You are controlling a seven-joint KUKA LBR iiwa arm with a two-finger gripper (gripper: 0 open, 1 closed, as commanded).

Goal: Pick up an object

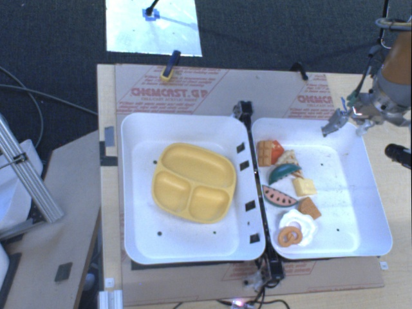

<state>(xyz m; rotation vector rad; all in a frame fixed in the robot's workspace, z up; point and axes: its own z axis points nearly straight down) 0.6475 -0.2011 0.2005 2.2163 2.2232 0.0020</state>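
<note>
The gripper (348, 116) hangs over the right bin's (360, 172) far edge near its right corner, fingers spread and holding nothing. Toy food lies along that bin's left side: waffle (265, 152), green piece (283, 171), cheese (304, 187), watermelon (279, 196), egg (302, 224), pretzel (289, 237). The left bin (141, 134) holds a yellow tray (193, 181).

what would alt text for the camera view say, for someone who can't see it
Two shallow white bins sit side by side on a bench: the left bin holds a yellow divided tray, and the right bin holds small toy foods clustered along its left side. The gripper hangs above the right bin's far right corner, holding nothing.
</note>
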